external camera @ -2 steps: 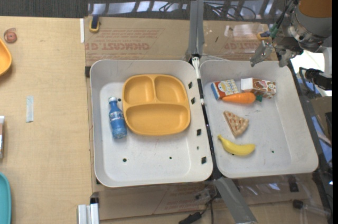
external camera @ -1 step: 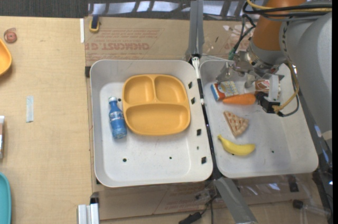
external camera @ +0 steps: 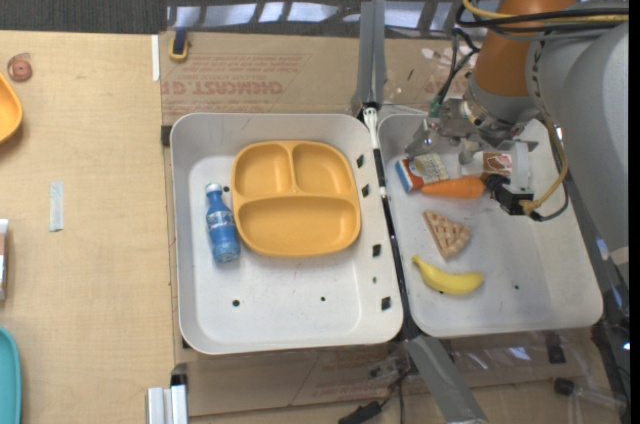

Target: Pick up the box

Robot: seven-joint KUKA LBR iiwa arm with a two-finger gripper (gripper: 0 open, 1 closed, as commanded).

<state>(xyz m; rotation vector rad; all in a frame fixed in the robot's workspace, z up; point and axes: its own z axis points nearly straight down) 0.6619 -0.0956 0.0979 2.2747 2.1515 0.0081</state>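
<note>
Here, claw (external camera: 452, 134) above box (external camera: 421, 172), carrot (external camera: 455, 188) beside.

You have two shallow white bins (external camera: 200, 312), one yellow divided plate (external camera: 297, 197), one blue bottle (external camera: 222, 224), one box (external camera: 421, 171), one carrot (external camera: 457, 188), one waffle wedge (external camera: 447, 234), one banana (external camera: 449, 278).

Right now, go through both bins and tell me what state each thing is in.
Divided plate: upright, nothing on it, left bin.
Bottle: lying on its side, beside the plate.
Box: lying flat, right bin, under the arm.
Carrot: lying against the box.
Waffle slice: flat.
Banana: whole, unpeeled.
</note>
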